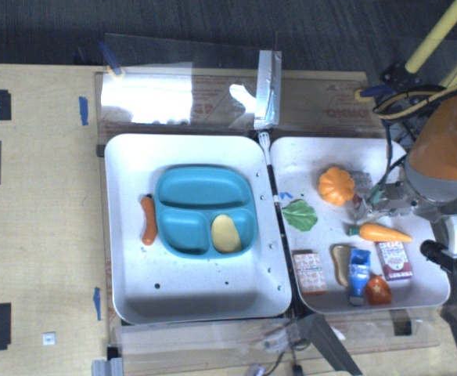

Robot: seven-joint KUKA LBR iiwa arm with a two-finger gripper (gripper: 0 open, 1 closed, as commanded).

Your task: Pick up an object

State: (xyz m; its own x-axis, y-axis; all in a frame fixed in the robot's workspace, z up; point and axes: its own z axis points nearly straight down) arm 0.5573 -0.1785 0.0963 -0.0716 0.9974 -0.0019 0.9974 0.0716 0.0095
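The right bin (416, 151) holds an orange pumpkin (336, 185), a green leaf (300, 214), a carrot (383, 232), two small cartons (309, 271) (394, 259), a blue bottle (359, 269), a red tomato (379, 290) and a brown curved piece (340, 262). My gripper (372, 203) reaches in from the right, low over the bin floor, between the pumpkin and the carrot. Its tip sits just above the carrot's left end and right of the pumpkin. I see nothing clearly held in it.
The left bin (127, 210) carries a blue divided plate (205, 210) with a yellow item (226, 233) in its lower right compartment, and an orange sausage (148, 220) beside the plate. The arm's orange band (446, 143) and cables overhang the right bin's far right corner.
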